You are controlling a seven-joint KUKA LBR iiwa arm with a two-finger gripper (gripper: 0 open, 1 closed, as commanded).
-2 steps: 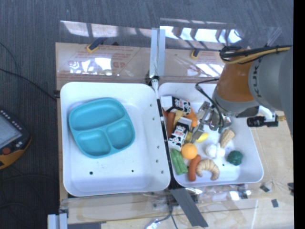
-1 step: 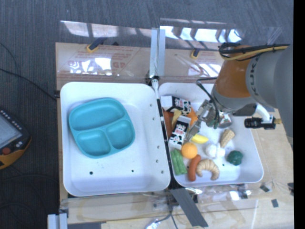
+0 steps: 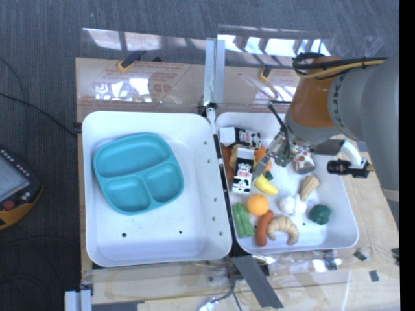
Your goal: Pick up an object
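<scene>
Two shallow white plastic bins sit side by side on a tabletop (image 3: 97,76), their inner rims touching at the centre. The left bin (image 3: 194,225) holds one smooth turquoise tray (image 3: 137,172) with three compartments, lying toward 10 o'clock; bare white floor runs around it, widest toward 5 o'clock.

The right bin (image 3: 340,235) is crowded with small toy foods. Along its 9 o'clock wall stand cow-print cartons (image 3: 242,177), with a green pod (image 3: 242,220) below them. Near the middle lie a yellow banana (image 3: 266,186), a round orange (image 3: 257,204), a carrot-like piece (image 3: 262,229) and a ridged tan croissant (image 3: 284,229). Toward 4 o'clock sit a white garlic-shaped piece (image 3: 290,204), a pale corn cob (image 3: 308,186) and a dark green broccoli (image 3: 318,214). Little open floor remains, mostly along the 3 o'clock wall.

The grey arm with its orange band (image 3: 311,105) reaches in from 2 o'clock. Its pincer (image 3: 269,159) hangs low over the pile, just above the banana; I cannot tell whether it is wide, narrow or gripping anything.
</scene>
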